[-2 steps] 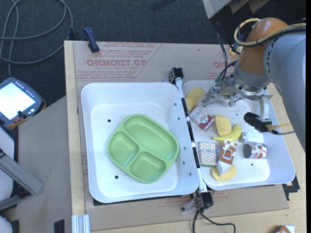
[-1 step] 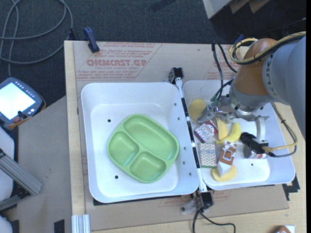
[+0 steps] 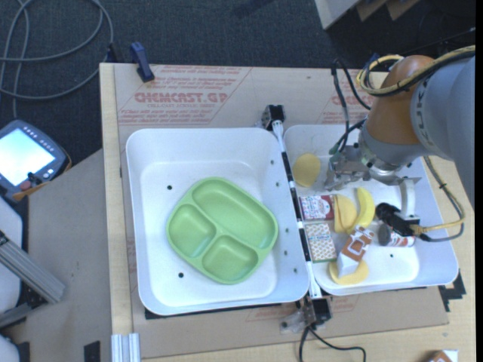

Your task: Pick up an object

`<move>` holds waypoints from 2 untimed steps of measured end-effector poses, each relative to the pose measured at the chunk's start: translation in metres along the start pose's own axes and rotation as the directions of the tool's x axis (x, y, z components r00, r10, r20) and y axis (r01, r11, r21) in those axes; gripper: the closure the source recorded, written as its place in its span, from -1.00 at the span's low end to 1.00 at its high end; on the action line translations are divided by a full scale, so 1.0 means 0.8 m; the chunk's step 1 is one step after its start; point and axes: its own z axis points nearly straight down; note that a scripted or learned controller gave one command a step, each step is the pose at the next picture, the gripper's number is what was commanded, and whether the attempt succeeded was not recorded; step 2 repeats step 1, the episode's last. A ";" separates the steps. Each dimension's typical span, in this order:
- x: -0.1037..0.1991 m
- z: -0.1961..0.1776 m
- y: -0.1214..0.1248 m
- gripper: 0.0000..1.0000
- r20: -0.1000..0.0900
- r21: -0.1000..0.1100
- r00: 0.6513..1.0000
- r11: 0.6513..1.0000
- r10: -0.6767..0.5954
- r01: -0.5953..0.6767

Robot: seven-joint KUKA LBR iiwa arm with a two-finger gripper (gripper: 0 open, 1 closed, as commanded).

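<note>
The right bin holds several small items. A yellow lemon-like ball lies at its left wall. Two bananas lie side by side in the middle, with a red and white packet to their left and a patterned packet below that. An orange and white carton leans on another yellow fruit at the front. My gripper hangs low over the bin's back part, between the ball and the bananas, and nothing shows in its grasp.
The left bin holds a green divided plate. The arm's grey and orange wrist covers the back right of the right bin. A blue clamp sits at the bench's back left corner.
</note>
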 end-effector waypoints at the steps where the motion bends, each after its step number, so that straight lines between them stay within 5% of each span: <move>1: 0.000 0.000 0.000 -1.00 0.000 0.000 1.000 1.000 0.000 0.000; 2: 0.000 0.000 0.000 -1.00 0.000 0.000 1.000 1.000 0.000 0.000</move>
